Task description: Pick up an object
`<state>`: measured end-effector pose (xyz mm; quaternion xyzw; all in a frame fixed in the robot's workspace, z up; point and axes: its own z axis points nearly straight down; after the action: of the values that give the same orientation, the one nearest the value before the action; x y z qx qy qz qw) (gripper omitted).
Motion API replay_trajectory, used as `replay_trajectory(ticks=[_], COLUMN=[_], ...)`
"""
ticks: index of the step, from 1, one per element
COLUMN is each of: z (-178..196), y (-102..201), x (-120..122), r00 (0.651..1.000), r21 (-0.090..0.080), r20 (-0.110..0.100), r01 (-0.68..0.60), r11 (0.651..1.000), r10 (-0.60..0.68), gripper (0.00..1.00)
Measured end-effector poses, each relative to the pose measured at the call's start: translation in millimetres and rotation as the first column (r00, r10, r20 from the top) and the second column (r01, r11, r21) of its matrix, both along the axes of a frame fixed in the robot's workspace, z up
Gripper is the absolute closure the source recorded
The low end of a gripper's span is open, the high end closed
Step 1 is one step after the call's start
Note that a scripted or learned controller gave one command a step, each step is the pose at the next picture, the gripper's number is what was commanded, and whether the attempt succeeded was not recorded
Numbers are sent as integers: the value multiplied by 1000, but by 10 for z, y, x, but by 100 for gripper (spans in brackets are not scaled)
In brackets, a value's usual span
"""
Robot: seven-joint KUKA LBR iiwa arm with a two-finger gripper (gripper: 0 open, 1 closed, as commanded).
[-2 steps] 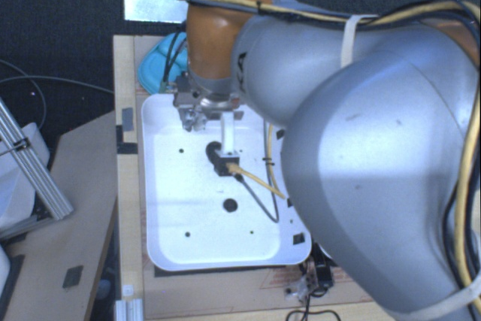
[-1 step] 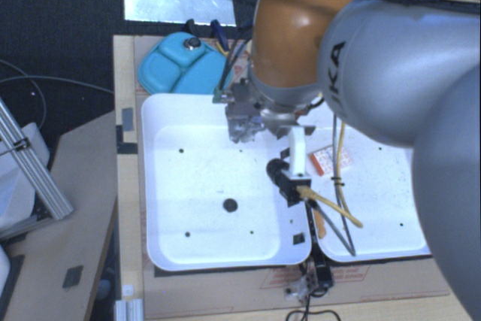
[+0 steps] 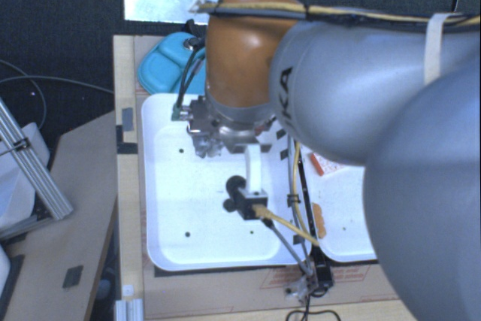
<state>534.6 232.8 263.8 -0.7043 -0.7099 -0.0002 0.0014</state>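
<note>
Hovering at centre frame over the left bin [image 3: 173, 195] with the gripper [image 3: 207, 142]; impossible to tell how open. Right of centre, in the right bin [image 3: 347, 231]: small orange-brown piece [image 3: 318, 219], probably light and stiff; pinch across its narrow width.

Left bin [image 3: 180, 199]: near and left floor bare, open passage. Arm [image 3: 248, 64] overhangs its far right part. Blue object [image 3: 167, 60] lies just beyond the far rim.
</note>
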Motion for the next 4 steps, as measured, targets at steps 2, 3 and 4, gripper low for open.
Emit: replay_trajectory(ticks=[2,3,4], z=[900,1000,2328], y=[-334,-326,-683], x=[-409,-377,-477], r00=[1000,1000,1000], r21=[0,1,5], r20=[2,6,19], r01=[4,0,5], r11=[1000,1000,1000], r10=[-4,0,-5], gripper=[100,100,100])
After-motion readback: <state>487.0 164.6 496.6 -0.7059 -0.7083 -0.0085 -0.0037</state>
